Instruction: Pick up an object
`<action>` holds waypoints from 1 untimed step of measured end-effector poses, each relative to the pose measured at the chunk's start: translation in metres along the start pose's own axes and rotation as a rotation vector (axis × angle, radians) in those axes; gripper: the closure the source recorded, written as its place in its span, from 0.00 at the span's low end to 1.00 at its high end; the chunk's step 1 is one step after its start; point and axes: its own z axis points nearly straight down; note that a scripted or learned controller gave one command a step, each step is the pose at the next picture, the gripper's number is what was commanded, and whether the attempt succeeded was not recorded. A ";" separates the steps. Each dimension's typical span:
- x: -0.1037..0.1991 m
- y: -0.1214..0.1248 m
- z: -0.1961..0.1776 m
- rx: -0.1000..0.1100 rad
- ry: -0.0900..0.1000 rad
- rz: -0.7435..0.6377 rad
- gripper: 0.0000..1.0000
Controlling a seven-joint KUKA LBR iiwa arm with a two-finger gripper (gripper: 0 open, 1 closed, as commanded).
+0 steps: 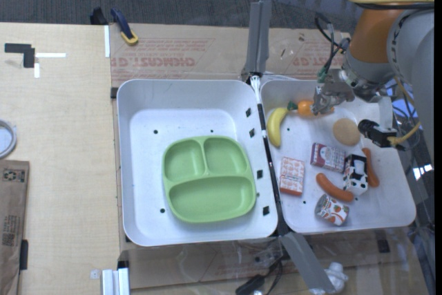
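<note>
A green divided plate (208, 178) was held in the left bin (131, 148), toy foods in the right bin (397, 207), while whether the gripper (322, 106) was clenched could not be told.

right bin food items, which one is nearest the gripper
The small orange fruit at the back of the right bin, just right of the banana. It lies right beside the gripper; the bun, boxes and sausages lie farther forward.

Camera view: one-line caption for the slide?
Gripper low over an orange beside a banana in the right bin; green tray in the left.
</note>
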 end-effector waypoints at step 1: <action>0.000 0.000 0.000 0.000 0.000 0.000 0.00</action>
